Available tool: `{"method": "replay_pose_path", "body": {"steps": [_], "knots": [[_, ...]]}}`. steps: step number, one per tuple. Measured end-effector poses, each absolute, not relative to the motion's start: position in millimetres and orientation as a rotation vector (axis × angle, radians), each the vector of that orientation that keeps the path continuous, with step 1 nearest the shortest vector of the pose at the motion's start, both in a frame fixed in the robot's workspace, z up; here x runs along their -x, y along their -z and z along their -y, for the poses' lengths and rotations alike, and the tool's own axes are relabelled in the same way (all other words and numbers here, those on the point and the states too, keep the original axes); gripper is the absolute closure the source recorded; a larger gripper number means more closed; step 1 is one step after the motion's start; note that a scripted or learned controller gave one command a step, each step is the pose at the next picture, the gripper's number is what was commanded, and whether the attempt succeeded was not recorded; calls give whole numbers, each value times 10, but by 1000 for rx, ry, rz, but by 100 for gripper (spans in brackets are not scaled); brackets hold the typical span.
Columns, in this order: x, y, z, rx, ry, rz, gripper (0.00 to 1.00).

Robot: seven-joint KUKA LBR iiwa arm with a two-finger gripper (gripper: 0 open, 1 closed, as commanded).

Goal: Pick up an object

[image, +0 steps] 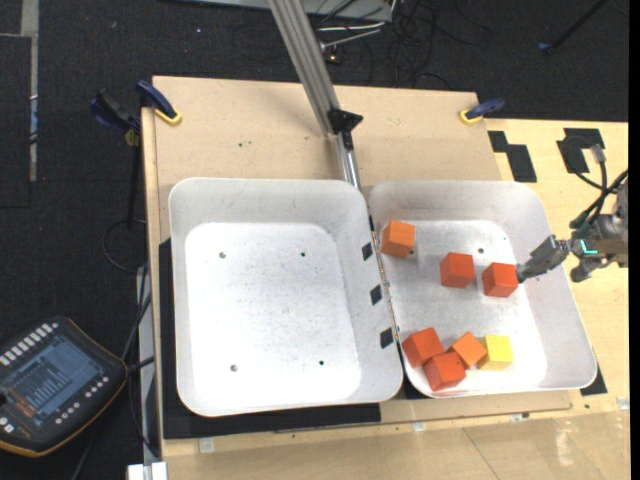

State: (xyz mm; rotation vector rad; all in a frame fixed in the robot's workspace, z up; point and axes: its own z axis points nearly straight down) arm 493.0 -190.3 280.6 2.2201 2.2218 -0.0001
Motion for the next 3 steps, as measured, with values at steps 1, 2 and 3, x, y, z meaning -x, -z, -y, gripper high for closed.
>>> {"method": "replay_pose_path", "body": {"steps": [1, 2, 3], "knots": [[-4948, -2185, 1836, -2226, 5, -2225, 0], [-4917, -1561, 1769, -2227, 5, -2226, 0], [-4918, -936, 1794, -2223, 2, -2220, 0]]}}
